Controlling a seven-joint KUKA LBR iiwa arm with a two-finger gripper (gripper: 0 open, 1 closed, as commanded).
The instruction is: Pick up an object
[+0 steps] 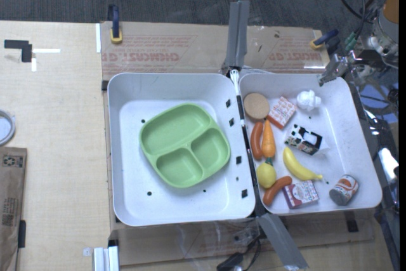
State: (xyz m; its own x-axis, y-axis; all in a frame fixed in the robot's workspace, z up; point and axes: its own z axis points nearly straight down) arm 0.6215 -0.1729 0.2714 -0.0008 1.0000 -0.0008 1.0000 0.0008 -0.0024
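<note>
The right bin [358, 136] holds several toy foods. Among them are a round brown bun [257, 106], a red and white packet [281, 112], a white crumpled lump [307, 100], a black and white carton [303, 139], an orange carrot [268, 139], a red sausage [256, 139], a lemon [267, 174], a banana [299, 165], a small red box [301, 193] and a tin can [343, 190]. My gripper [332, 71] hovers over the bin's far right corner, above and to the right of the white lump. Nothing hangs from it.
The left bin [127, 200] carries a green divided plate [184, 145]. A grey post [238, 35] rises behind the seam between the bins. Clamps [115, 23] sit on the cardboard behind. Cables and the arm [387, 16] crowd the upper right.
</note>
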